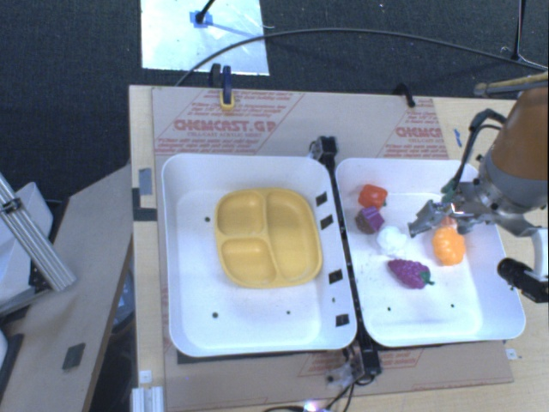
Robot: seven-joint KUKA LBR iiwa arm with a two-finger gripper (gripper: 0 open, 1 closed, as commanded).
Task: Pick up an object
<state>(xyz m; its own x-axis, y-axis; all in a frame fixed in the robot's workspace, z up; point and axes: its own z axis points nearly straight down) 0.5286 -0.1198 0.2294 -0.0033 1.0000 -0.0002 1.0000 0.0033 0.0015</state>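
Tool (426,221): fingers slightly apart, holding nothing, over the right bin (489,329).
Nearest items: white ball (393,239), orange fruit (448,245).

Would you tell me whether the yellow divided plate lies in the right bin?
No, the yellow divided plate lies in the left bin.
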